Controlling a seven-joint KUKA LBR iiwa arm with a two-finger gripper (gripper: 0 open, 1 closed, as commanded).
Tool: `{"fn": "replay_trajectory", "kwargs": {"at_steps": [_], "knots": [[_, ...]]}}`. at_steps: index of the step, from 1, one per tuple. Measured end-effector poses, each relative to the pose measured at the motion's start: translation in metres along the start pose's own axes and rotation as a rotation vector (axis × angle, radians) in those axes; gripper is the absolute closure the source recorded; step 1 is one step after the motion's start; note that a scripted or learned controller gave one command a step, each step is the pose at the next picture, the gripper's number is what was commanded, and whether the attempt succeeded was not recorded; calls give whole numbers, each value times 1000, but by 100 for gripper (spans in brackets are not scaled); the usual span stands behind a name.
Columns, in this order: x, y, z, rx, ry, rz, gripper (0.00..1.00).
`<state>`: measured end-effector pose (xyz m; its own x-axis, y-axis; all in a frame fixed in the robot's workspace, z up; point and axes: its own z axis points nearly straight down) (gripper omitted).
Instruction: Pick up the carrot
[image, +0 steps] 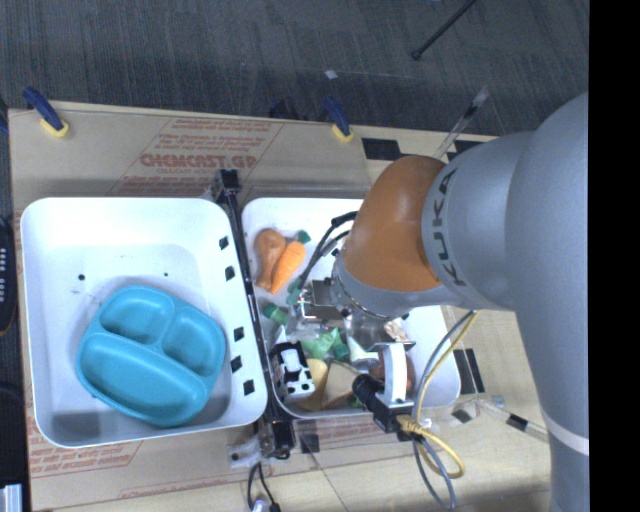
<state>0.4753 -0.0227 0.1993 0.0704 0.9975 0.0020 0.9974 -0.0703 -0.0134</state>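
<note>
nearest us, along the bottom edge of the right bin (452, 385), we see a jumble of small things: a black and white piece (291, 368), a pale tan lump (318, 374) and green scraps (325, 346), crowded as though tipped in loose; just above them the gripper (318, 312) hangs over the bin on the grey arm (500, 230), whose orange band (395, 225) hides much of the bin; we cannot tell whether the pincer is apart or together, and nothing shows clamped in it; beyond it, near the bin's far left corner, the carrot (287, 264) lies slanted with its green top (301, 238) away from us, touching a rounder orange thing (267, 247); we judge the wrist sits low to reach the carrot; in the left bin (40, 300) a blue divided tray (150, 352) lies flat, well apart from the work
</note>
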Motion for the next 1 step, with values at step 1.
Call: {"fn": "replay_trajectory", "kwargs": {"at_steps": [1], "knots": [[8, 0, 9, -4, -1, 274, 100]]}}
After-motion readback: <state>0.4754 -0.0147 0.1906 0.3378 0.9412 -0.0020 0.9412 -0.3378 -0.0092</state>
